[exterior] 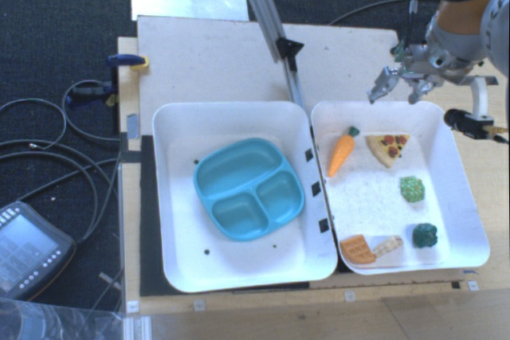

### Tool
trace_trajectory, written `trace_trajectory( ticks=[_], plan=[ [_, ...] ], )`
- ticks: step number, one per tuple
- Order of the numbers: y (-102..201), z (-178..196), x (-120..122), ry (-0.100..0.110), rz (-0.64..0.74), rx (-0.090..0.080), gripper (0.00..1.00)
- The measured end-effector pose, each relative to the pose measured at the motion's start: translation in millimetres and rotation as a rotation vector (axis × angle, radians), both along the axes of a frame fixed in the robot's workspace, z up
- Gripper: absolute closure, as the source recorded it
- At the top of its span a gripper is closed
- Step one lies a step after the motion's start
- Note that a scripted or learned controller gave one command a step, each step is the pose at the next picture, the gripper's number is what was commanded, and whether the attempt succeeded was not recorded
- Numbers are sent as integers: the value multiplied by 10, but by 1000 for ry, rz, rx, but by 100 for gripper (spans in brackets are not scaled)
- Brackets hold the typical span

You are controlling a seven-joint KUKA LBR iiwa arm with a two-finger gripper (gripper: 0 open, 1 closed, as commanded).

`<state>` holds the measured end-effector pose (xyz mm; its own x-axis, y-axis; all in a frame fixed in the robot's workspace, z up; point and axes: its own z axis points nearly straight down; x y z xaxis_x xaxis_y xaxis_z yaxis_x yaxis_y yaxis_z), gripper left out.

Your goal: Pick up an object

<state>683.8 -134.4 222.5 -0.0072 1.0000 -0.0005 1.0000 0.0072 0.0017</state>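
— Which thing is nearest for picking?

— Judging by position, the pizza slice (389, 148) or the carrot (341, 153); both lie near the far edge of the right bin (462, 179). The carrot's long axis runs from its green top at the far end down toward the near-left, close to the wall the two bins share.

— And the pincer?

— The gripper (402, 86) hangs above the right bin's far edge, its two fingers spread apart with nothing between them. The pizza slice lies just nearward of it, the carrot nearward and to the left (so either calls for a short reach inward and a drop).

— What else is in there?

— A light green lump (412, 189) mid-bin toward the right wall, a dark green lump (425, 235) near the near-right corner, and an orange piece (358, 250) touching a pale strip (388, 246) at the near edge. The left bin (175, 195) carries a blue divided plate (249, 188).

— Anything unclear?

— The arm is cut off at the top right, and the height of the fingers above the bin is hard to judge from this slant.
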Motion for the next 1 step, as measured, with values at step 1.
trace_trajectory(
  ticks=[1],
  plan=[
    [-4, 1, -1, 0, 1, -1, 0]
  ],
)
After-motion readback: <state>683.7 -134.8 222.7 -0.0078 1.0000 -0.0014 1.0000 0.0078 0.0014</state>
